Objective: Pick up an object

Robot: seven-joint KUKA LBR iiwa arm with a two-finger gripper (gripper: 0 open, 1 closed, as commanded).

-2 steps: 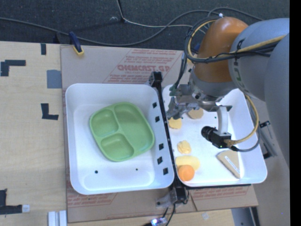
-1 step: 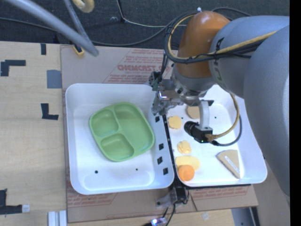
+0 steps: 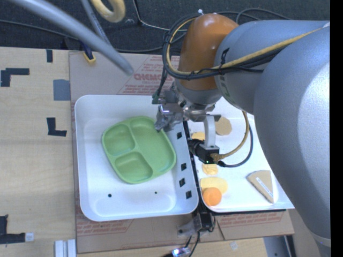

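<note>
Tray: I take the green compartment tray [image 3: 138, 149] as the likeliest pick; it lies flat in the left bin [image 3: 86, 143], toward that bin's right side, its upper right corner just under the gripper [image 3: 170, 119].
Handling: I judge it light, stiff moulded plastic, smooth and a bit slippery, not fragile.
Hold: the raised rim at that near corner looks the best place; the flat compartments offer nothing to pinch.
Jaws: the wrist hardware hides them, so I cannot tell whether they are parted or closed, and I see nothing between them.
Other items: the right bin [image 3: 278, 202] has an orange ball [image 3: 213, 197], yellow pieces [image 3: 210, 169], a tan round [image 3: 223, 126] and a tan wedge [image 3: 261, 186], all small and close together.
Surface: both bins are shallow, white and smooth; the tray could slide when nudged.
Room: the divider walls between the bins stand just beside the tray's right edge, so I have little clearance there; the left bin's front and left are open.
Table: pale wood, with cardboard under the bins.
</note>
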